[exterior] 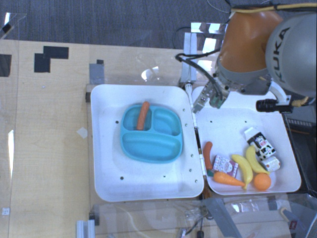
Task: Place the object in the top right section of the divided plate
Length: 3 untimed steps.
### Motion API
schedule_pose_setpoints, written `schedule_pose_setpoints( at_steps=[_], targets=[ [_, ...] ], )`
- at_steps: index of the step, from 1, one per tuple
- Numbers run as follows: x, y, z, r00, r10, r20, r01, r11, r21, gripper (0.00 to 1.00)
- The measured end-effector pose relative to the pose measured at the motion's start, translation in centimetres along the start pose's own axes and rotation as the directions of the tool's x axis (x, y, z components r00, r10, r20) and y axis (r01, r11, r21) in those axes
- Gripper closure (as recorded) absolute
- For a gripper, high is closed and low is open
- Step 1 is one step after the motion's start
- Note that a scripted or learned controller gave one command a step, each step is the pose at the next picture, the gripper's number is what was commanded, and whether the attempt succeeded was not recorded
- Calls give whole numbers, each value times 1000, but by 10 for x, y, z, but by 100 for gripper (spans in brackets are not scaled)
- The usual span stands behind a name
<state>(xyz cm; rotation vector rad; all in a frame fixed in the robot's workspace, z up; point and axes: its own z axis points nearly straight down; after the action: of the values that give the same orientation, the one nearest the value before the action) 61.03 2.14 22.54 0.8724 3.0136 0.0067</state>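
Observation:
A blue divided plate [148,148] lies in the left bin [106,172]. A brown sausage [143,115] rests in the plate's top left section, while the top right section [167,124] holds nothing. My gripper [209,102] hangs over the far left corner of the right bin [292,175], just right of the wall between the bins. It is open with nothing between its fingers. It is above and to the right of the plate.
In the right bin's near half lie a second sausage [207,151], a pink packet [226,163], a carrot [228,179], two bananas [243,166], an orange [262,181] and a cow-patterned carton [262,148]. The arm's bulk covers the bin's far edge.

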Motion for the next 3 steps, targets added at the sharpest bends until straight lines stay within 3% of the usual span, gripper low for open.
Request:
schedule_pose_setpoints(
  at_steps=[1,2,3],
  targets=[
    [3,-60,-63,1000,-16,4,16,1000,1,100],
    [4,-87,-70,987,162,3,-162,987,2,100],
    [-24,-139,-59,882,471,2,-471,882,4,100]
  ],
)
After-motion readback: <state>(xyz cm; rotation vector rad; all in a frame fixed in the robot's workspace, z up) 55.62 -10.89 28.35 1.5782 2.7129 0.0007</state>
